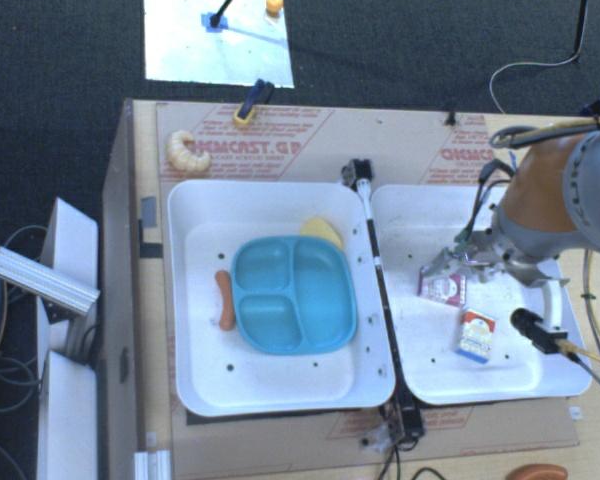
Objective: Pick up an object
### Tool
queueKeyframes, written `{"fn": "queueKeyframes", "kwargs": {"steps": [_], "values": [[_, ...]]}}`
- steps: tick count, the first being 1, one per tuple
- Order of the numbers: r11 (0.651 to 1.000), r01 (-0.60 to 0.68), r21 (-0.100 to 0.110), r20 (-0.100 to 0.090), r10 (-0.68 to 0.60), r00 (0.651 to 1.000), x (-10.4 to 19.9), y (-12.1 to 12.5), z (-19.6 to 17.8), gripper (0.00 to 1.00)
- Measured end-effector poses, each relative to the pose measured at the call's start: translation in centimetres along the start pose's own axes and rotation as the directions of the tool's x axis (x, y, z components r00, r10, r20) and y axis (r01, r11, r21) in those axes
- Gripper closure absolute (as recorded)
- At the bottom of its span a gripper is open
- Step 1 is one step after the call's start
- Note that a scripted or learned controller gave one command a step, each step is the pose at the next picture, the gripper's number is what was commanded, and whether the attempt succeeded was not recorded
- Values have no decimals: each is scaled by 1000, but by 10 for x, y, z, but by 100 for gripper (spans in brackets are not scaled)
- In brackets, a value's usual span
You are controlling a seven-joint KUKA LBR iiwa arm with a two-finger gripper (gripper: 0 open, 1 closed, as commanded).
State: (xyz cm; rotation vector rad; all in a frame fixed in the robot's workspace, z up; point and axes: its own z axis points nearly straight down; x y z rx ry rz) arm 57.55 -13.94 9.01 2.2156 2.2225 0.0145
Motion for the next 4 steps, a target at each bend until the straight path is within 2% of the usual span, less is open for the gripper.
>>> {"fn": "queueKeyframes", "kwargs": {"steps": [1, 2, 3, 4], "values": [[1000, -1, -13, 11, 1, 1000, -4, 3, -13, 100], [1000, -2, 6, 4, 2, 1000, 3, -25, -54, 100], [1000, -2, 7, 4, 2, 1000, 3, -25, -54, 0], [1000, 1, 8, 4, -1, 1000, 51, -22, -43, 0]]}}
